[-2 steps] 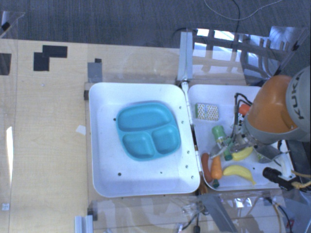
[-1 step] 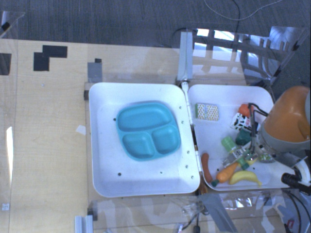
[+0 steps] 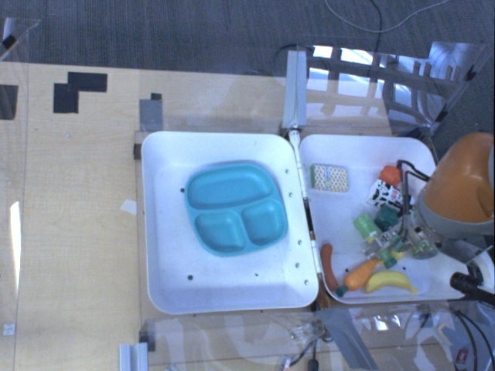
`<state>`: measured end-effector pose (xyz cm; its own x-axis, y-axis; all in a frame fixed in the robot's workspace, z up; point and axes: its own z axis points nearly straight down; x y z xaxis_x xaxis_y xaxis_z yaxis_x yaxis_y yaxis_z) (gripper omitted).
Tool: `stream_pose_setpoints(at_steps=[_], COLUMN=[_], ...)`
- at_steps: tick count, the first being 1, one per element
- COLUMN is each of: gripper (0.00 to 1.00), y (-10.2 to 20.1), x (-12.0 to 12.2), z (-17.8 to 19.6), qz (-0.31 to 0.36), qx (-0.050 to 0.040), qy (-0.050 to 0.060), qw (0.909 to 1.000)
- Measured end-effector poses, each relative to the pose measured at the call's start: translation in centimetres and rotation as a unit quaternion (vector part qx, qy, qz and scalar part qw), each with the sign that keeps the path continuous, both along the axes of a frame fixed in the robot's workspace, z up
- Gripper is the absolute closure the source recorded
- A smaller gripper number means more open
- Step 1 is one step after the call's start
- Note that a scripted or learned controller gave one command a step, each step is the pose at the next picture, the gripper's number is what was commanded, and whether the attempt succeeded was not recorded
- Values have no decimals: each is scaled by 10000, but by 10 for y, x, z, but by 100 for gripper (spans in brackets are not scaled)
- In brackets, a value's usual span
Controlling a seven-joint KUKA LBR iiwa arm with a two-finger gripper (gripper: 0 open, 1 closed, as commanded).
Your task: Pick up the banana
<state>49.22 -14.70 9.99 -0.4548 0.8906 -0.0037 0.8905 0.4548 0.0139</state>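
As we looked down on the worktop (image 3: 77,230), we saw the two white bins side by side, the left bin (image 3: 166,284) holding a blue compartment tray (image 3: 236,207) near its middle. The right bin (image 3: 340,149) held the clutter. The banana (image 3: 390,282) lay flat near that bin's front edge, towards its right front corner, with an orange carrot (image 3: 360,274) just beside it on the left, its tip close to or touching the banana's end. A reddish-brown sausage (image 3: 328,263) lay along the bin's left wall near the front. Further back we noted a small green-patterned card or packet (image 3: 329,178), a green cup-like piece (image 3: 365,224), a black-and-white toy (image 3: 384,195) and an orange-red item (image 3: 390,174). The arm (image 3: 460,188), with its orange band, came in over the bin's right edge, and the gripper (image 3: 393,242) hung low above the small items just behind the banana. We could not tell whether it was parted or closed, and we saw nothing clearly held in it; the banana rested on the bin floor.
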Motion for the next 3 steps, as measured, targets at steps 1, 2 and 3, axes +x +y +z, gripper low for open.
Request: stream_pose_setpoints(at_steps=[1, 2, 3], gripper=[100, 0, 0], y=[87, 87, 116], x=[31, 31, -5], z=[84, 84, 150], qz=[-141, -143, -1083], qx=[-12, -12, -7], qy=[63, 64, 70], qw=[9999, 9999, 9941])
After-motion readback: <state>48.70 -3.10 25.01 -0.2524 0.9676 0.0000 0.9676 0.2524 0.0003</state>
